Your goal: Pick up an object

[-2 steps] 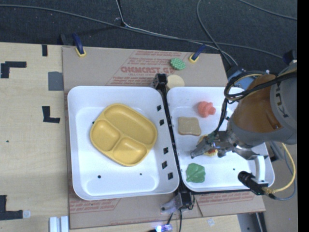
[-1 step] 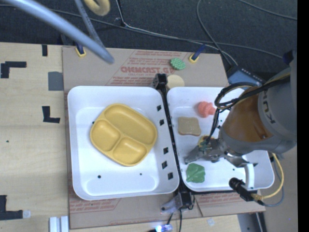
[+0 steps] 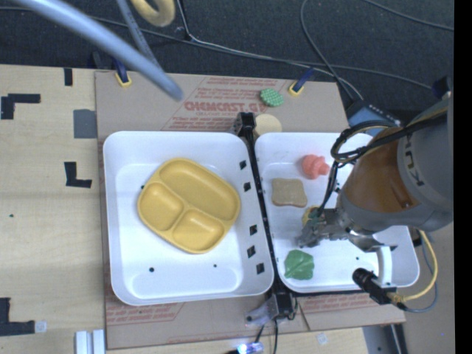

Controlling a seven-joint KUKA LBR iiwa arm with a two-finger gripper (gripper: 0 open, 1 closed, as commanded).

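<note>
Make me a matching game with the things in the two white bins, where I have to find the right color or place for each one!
Things:
1. divided plate
2. toast-shaped piece
3. leafy piece
4. knobbly lump

Colors and places:
A. green, near the front of the right bin
B. pink, toward the back of the right bin
C. yellow, alone in the left bin
D. tan, right bin, close to the divider

Pairs: 1-C, 2-D, 3-A, 4-B
</note>
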